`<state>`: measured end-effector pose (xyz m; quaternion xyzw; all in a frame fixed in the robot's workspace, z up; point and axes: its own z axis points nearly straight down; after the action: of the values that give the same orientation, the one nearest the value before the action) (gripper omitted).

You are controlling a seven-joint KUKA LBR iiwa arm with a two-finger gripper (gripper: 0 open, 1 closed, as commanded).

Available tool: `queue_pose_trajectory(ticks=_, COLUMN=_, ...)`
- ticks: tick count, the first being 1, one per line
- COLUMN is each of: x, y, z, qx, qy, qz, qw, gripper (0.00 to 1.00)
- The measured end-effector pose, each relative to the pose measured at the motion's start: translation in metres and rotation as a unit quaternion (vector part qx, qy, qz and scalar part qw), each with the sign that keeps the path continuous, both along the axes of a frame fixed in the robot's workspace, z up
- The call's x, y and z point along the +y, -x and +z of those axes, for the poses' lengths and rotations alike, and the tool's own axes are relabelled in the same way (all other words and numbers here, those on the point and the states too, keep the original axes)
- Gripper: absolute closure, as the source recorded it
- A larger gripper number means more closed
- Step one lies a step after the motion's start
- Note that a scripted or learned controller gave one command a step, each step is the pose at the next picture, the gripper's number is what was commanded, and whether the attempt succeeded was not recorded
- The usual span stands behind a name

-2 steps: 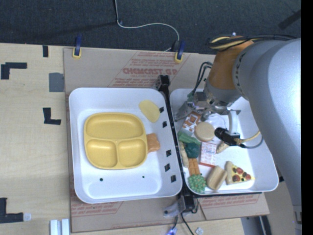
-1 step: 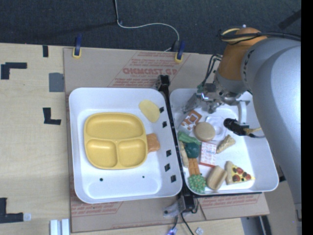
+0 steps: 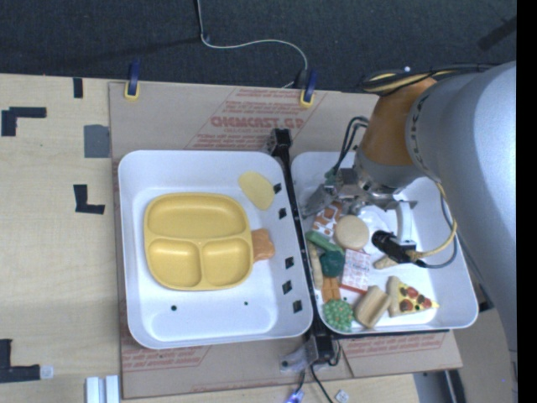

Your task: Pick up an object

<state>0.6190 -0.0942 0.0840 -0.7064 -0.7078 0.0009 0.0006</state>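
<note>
My gripper [image 3: 332,198] reaches down into the back left part of the right bin [image 3: 453,309], under the arm's orange band. Just in front of it lies a pile of toy food: a round beige cookie [image 3: 351,232], a dark green piece [image 3: 331,261], a red and white packet [image 3: 356,269], a green knobbly ball [image 3: 338,313], a bread roll [image 3: 370,306] and a pizza slice [image 3: 409,298]. The gripper's tip is hidden among the wrist parts and the nearest items.
The left bin [image 3: 143,309] bears a yellow divided plate [image 3: 198,240], a pale yellow oval piece [image 3: 258,189] and a small orange piece [image 3: 263,244]. A black divider [image 3: 289,225] runs between the bins. The arm's bulk covers the right bin's far right side.
</note>
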Motion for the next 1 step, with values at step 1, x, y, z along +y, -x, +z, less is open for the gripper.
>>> queue_pose_trajectory(ticks=1, x=-0.0110, y=-0.0317, z=-0.0007, qx=-0.001, qy=-0.0004, qz=0.001, qw=1.0000, gripper=0.00)
